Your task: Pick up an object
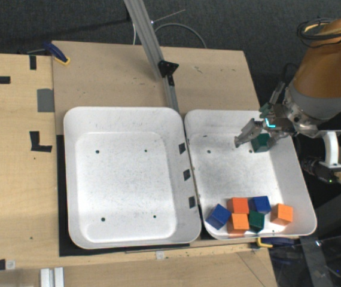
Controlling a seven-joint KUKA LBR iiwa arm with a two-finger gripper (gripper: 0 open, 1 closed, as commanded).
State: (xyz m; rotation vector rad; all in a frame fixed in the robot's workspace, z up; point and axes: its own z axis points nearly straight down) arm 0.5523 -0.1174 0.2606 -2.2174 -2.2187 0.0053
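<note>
Arm: you see the grey KUKA arm with its orange band entering from the right, its wrist over the right bin's far right corner.
Gripper: the gripper hangs over the upper part of the right bin; its fingers pinch a dark green block.
Right bin, near edge: you have a cluster of blocks here, a blue block, two orange blocks, a second blue block, a green block and a lone orange block.
Left bin: the left bin is white and shallow, touching the right bin along one side.
Surface: a light wooden bench with black tape marks at your left.
Surroundings: a grey metal pole slants across the bench top; dark floor lies beyond.
</note>
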